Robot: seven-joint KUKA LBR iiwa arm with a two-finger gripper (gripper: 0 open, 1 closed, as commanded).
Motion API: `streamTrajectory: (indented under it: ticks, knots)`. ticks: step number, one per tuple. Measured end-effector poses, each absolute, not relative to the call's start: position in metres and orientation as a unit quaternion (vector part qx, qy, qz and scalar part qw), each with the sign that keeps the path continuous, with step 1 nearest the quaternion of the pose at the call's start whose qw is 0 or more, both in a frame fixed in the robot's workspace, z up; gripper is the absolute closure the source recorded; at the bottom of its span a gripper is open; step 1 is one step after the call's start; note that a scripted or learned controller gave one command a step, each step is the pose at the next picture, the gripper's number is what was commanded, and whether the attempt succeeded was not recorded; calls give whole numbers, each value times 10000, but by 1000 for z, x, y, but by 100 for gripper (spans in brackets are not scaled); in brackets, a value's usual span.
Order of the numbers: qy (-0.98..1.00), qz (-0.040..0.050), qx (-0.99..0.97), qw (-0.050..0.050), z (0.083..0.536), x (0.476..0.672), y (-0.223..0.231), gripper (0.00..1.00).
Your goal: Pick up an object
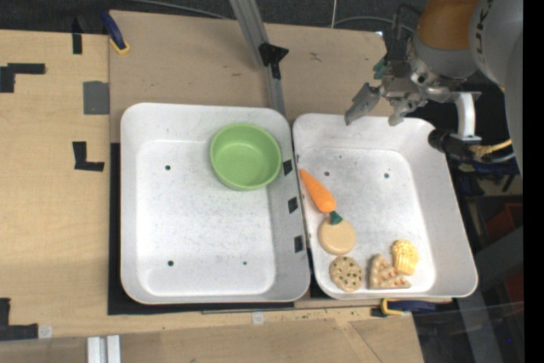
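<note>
Camera view from above puts my gripper [375, 112] over the far rim of the right bin [442, 183], up near its back edge. I read its two fingers [356, 109] as spread apart, with nothing between them. The arm [476, 4], grey with its orange band, comes in from the right side of the bench [51, 183].

Everything I could pick sits well away from the gripper, along the near and left part of the right bin. A toy carrot [319, 191] lies slanted by the bin's left wall. Just below it is a round tan piece with a green top [337, 235]. Along the near edge I see a round cookie [346, 272], a pinkish wedge-shaped item [384, 275] and a yellow corn piece [405, 256], close together.

A green bowl [245, 155] sits upright in the left bin [144, 208], in its far right corner.
</note>
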State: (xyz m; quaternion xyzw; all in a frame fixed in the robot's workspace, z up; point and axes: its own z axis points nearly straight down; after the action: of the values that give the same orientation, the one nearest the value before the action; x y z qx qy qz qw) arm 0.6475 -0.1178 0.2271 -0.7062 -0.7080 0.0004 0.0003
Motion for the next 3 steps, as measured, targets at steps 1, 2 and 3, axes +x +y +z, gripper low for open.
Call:
streamTrajectory:
  ticks: [1, 2, 3]
  knots:
    - [-7082, 6, -7060, 2, 227, 647, -118, 0]
    - [-7076, 29, -7066, 25, 164, 643, -122, 0]
    - [-7074, 30, -7068, 27, 103, 642, -130, 0]
